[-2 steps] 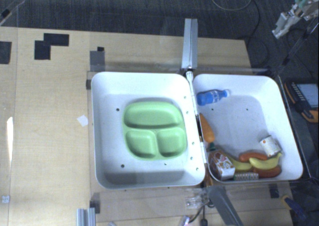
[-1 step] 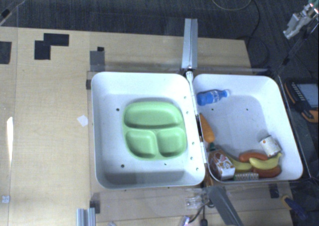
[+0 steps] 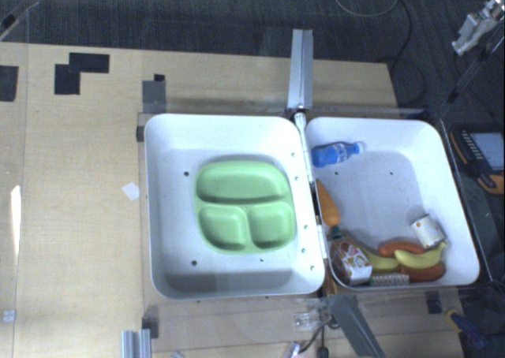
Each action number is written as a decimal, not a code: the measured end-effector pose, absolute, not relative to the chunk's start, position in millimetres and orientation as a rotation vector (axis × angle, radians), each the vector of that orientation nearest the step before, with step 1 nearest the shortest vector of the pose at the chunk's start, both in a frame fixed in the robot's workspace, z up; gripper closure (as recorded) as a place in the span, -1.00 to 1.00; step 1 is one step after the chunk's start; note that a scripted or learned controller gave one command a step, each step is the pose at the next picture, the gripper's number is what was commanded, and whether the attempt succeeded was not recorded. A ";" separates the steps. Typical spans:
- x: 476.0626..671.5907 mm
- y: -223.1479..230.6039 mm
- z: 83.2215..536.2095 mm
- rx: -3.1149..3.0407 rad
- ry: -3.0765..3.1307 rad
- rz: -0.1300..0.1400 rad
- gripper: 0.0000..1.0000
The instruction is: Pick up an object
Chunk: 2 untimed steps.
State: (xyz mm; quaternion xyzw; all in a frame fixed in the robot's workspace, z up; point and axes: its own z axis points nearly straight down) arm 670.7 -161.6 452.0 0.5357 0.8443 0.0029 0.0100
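With the gripper [image 3: 477,27] parked at two o'clock, its grip state impossible to tell, the blue bottle [image 3: 337,153] lying alone at the right bin's [image 3: 442,151] eleven o'clock looks the cleanest pick.

The shallow left bin [image 3: 162,214] is white and holds a pale green three-compartment tray [image 3: 245,204]. The white right bin [image 3: 442,159] has a blue bottle [image 3: 335,152] at its far left, a yellow banana [image 3: 418,255] near, and an orange carrot-shaped piece [image 3: 328,208].

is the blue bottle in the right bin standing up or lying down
Lying down. The blue bottle rests on its side along the right bin's floor, its pale end pointing right.
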 end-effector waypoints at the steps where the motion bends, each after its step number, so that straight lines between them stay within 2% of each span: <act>1: 649.6 -184.0 398.3 1.718 2.621 0.004 1.00; 2: 669.7 -204.8 438.9 1.635 2.670 0.004 1.00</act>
